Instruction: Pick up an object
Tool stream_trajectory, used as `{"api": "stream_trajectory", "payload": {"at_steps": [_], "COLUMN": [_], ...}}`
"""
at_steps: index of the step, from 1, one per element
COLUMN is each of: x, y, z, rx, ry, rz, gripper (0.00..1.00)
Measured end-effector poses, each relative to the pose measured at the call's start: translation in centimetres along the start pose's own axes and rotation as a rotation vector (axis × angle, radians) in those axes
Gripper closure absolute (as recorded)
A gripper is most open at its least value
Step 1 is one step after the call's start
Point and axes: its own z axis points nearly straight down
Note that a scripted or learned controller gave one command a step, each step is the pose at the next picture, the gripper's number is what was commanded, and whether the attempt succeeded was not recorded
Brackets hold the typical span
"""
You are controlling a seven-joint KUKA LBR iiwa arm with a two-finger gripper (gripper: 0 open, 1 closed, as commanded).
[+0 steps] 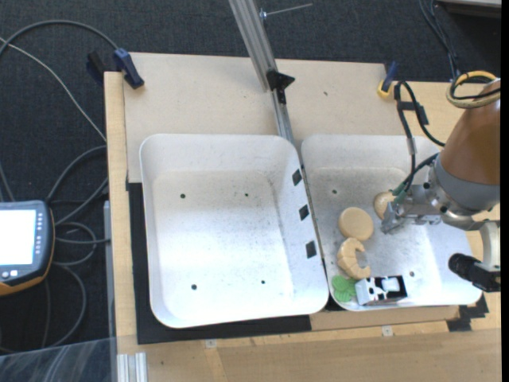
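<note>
The likeliest target from where I sit is the round tan piece (356, 223), lying flat on the floor of the right bin (350, 151), with a small pale lump (383, 204) just beside it toward the arm. Nearer the front wall sit a curled, croissant-like piece (351, 257), a green disc (342, 290) and a small black-and-white box (382, 290), bunched together in the corner, which I judge would make them awkward to reach. The gripper (391, 224) is low over the bin floor just right of the tan piece, close to the pale lump; whether it is parted or closed I cannot tell, and I see nothing held. The left bin (159, 153) has no loose items, presumably the drop side.
</note>
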Motion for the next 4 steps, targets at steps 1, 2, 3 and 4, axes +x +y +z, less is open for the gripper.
{"api": "stream_trajectory", "payload": {"at_steps": [1, 2, 3, 4], "x": [0.4, 0.4, 5.7, 11.5], "y": [0.0, 0.2, 1.7, 3.1], "z": [-4.4, -6.2, -4.8, -5.4], "rx": [0.000, 0.002, 0.008, 0.005], "ry": [0.000, 0.000, 0.004, 0.003], "rz": [0.000, 0.000, -0.004, -0.005], "gripper": [1.00, 1.00, 1.00, 1.00]}}
